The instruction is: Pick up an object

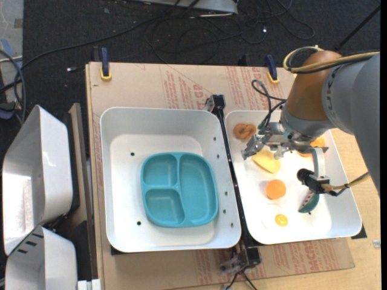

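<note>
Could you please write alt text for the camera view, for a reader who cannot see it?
A grey-and-orange robot arm reaches from the right over the right white bin, which holds small food-like objects. Its gripper hangs above a yellow wedge. The left bin holds a teal divided tray.

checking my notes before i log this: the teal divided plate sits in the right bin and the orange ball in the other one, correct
Not quite. The camera view shows the teal divided plate in the left bin, not the right one. The orange ball lies in the other one, the right bin, as you said.
</note>
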You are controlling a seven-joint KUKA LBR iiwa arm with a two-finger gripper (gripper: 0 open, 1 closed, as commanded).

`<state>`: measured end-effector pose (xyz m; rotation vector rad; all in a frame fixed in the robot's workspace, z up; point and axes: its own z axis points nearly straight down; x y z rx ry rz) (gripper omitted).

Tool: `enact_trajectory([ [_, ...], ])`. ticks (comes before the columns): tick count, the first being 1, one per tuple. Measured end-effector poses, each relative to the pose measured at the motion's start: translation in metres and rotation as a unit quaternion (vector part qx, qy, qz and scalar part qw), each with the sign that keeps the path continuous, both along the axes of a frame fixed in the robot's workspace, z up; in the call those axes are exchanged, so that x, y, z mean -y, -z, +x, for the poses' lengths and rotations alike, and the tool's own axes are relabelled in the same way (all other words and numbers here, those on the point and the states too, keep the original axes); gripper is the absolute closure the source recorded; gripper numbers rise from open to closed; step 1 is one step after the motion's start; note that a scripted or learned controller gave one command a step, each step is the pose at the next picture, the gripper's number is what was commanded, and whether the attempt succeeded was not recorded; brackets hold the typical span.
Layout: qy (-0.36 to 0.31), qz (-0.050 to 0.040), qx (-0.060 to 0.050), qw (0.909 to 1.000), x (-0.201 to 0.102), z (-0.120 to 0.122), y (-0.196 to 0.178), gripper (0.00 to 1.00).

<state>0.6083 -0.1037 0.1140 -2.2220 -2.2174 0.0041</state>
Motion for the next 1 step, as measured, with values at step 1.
enact_trajectory([
  [1,0.0,-0.0015,0.005,1.0,0.0005,0.002,0.019,0.0],
])
